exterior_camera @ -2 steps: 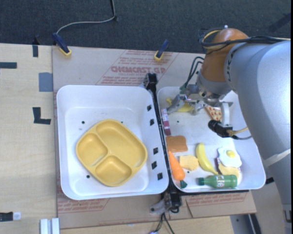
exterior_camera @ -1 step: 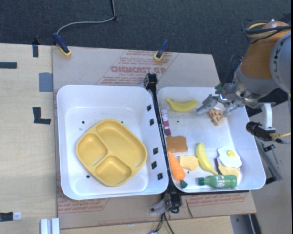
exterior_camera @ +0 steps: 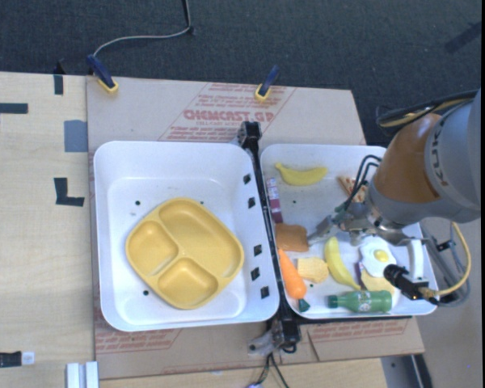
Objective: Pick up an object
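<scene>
My gripper (exterior_camera: 333, 223) hangs low in the right bin (exterior_camera: 327, 153), just right of a brown bread piece (exterior_camera: 291, 238) and above a yellow banana (exterior_camera: 336, 262). Nothing visibly hangs from it. Around it lie an orange carrot (exterior_camera: 290, 275), a pale cheese slice (exterior_camera: 312, 269), a fried egg (exterior_camera: 377, 257), a green bottle (exterior_camera: 360, 301) along the front wall and a second banana (exterior_camera: 301, 174) at the back. The grey arm with its orange band (exterior_camera: 404, 172) hides the bin's right part.
The left bin (exterior_camera: 113, 168) holds a yellow divided plate (exterior_camera: 183, 252). A black divider clamp (exterior_camera: 250, 133) sits between the bins. Two yellow clips (exterior_camera: 103, 74) pin the cardboard sheet at the back. A red-and-white stick (exterior_camera: 272, 199) lies by the right bin's left wall.
</scene>
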`<state>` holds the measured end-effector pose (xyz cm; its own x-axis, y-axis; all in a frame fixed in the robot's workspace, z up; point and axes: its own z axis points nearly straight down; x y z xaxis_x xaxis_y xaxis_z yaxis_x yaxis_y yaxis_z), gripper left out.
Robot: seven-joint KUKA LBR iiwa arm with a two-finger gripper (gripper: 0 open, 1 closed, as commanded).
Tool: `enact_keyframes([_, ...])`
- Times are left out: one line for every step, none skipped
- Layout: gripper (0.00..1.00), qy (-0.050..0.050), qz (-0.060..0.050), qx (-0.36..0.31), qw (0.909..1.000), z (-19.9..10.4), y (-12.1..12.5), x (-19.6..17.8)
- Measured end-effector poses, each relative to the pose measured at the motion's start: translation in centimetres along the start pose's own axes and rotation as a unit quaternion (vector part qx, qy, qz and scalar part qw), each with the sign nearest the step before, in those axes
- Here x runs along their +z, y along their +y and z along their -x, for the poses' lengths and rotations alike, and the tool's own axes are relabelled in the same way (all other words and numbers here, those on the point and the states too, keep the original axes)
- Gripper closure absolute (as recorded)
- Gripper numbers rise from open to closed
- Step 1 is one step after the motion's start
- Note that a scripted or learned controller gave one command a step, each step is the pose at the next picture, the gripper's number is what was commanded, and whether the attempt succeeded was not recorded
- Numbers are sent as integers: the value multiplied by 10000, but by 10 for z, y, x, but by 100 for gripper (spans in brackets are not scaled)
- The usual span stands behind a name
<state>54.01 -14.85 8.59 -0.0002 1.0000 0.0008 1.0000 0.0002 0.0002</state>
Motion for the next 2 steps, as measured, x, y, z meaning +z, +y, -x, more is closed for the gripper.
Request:
enact_keyframes([0, -11, 20, 1, 10000, -16, -52, 0])
enact_keyframes([100, -15, 25, 6, 10000, -15, -52, -10])
